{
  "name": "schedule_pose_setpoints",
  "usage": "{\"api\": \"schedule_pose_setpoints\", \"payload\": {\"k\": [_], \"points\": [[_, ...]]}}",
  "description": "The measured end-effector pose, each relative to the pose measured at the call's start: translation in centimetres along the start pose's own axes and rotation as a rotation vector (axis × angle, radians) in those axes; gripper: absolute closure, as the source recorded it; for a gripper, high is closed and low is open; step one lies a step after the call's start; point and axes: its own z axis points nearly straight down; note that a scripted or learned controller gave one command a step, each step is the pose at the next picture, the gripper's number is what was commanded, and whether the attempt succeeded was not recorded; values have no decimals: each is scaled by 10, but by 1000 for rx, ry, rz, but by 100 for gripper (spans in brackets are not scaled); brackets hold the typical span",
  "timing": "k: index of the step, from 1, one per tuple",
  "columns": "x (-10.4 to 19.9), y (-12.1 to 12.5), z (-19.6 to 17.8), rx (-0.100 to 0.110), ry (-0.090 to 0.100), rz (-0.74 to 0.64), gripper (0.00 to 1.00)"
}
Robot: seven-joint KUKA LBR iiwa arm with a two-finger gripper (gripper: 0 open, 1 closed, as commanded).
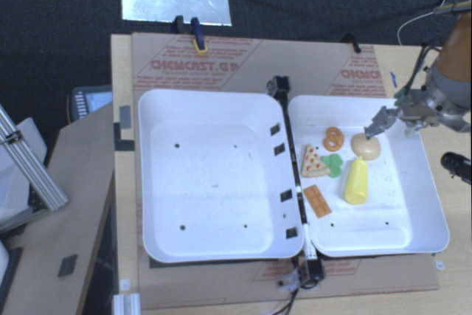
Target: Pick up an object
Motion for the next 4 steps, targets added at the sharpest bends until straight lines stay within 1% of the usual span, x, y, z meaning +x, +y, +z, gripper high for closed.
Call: {"api": "schedule_pose_setpoints", "payload": {"k": [1, 2, 3, 4], "points": [[55, -23, 133, 9, 5, -5, 0], [128, -65, 44, -3, 3, -8, 0], [117, -95, 21, 1, 1, 2, 0], [144, -81, 50, 3, 2, -4, 0]]}}
